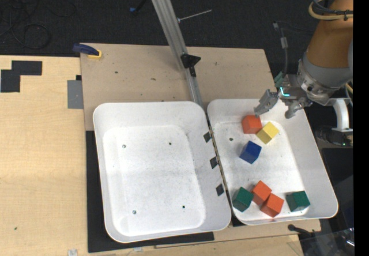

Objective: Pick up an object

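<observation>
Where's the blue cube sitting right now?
The blue cube lies in the right bin, toward its upper middle, just below the yellow cube and the orange-red cube.

Even, bright overhead light; the white bins (151, 174) nearly wash out. Shadows are soft and short. The background floor (69, 1) is dim. Overall focus is slightly soft and grainy.
</observation>
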